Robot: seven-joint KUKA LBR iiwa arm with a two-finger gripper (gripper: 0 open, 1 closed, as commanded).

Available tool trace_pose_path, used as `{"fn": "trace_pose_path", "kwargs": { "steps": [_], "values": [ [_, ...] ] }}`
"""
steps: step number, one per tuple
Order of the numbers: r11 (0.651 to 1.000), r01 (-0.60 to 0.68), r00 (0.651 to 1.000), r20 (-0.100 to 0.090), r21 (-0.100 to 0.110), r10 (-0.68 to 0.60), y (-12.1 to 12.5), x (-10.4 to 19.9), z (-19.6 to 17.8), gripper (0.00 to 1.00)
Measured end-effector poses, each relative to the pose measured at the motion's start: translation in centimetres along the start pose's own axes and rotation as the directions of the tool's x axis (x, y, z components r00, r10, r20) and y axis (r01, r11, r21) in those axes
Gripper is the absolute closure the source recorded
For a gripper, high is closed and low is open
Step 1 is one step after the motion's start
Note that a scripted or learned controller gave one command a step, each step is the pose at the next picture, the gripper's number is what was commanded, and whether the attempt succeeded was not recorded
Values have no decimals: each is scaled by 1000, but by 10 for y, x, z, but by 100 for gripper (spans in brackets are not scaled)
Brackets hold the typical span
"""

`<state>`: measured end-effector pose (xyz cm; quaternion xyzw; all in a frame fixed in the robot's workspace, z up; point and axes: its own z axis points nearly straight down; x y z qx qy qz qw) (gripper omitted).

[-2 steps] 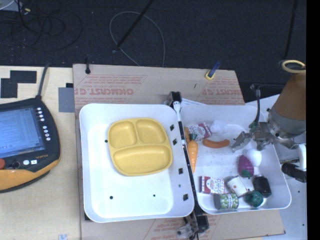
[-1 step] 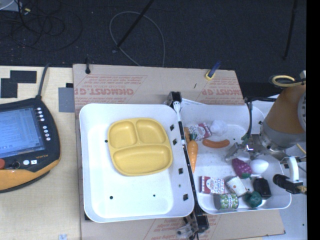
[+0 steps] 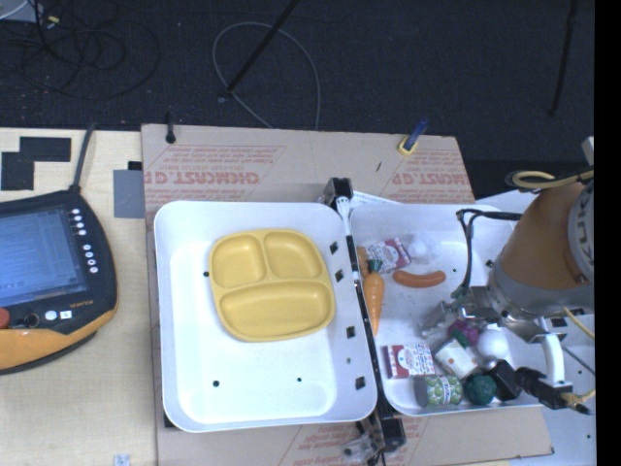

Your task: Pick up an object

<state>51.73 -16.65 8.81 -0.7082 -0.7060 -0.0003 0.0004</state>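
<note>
Overhead, the gripper point(image 3: 466, 323) is hovering low in the right bin point(image 3: 466, 223) among crowded toy food; I cannot tell its opening. Packed neighbours, like the sausage point(image 3: 419, 279), are risking a knocked or doubled grab

Red lettering is showing upside down on the cardboard sheet point(image 3: 291, 168) under the bins: at twelve o'clock of the left bin it is reading roughly "OKCMCAST.G", and a shorter mirrored piece is repeating toward one o'clock. Print on the small red-and-white packet point(image 3: 408, 360) is staying too small to read
</note>
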Motion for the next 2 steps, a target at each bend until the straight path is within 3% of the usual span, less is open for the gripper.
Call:
{"fn": "trace_pose_path", "kwargs": {
  "steps": [1, 2],
  "values": [
    [1000, -6, 1000, -4, 4, 6, 0, 0, -8, 100],
    [1000, 5, 1000, -1, 4, -5, -1, 93, -98, 100]
  ]
}}
